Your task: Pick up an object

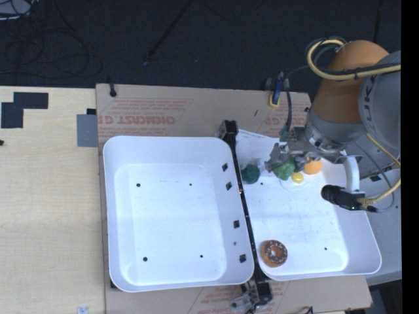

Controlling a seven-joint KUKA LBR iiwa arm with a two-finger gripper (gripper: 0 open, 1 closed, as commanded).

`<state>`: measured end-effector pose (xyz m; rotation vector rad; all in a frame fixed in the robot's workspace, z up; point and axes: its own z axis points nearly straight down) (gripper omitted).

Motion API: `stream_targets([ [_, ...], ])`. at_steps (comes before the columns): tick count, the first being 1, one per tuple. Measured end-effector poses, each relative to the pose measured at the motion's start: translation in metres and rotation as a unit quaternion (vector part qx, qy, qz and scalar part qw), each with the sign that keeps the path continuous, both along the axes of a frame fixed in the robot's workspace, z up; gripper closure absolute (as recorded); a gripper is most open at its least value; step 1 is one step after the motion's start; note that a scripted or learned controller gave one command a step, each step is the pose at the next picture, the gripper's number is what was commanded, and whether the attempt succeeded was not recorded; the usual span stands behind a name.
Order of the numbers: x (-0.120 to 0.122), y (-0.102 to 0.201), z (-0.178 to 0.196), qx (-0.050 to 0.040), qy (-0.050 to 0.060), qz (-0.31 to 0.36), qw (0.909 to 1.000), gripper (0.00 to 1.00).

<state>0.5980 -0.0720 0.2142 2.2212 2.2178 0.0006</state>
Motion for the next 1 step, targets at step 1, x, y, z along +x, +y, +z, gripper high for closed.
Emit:
stream_targets([
  [1,-0.0409,0.0439,-0.0075,0.0017,0.005,0.002,1.0,1.0],
])
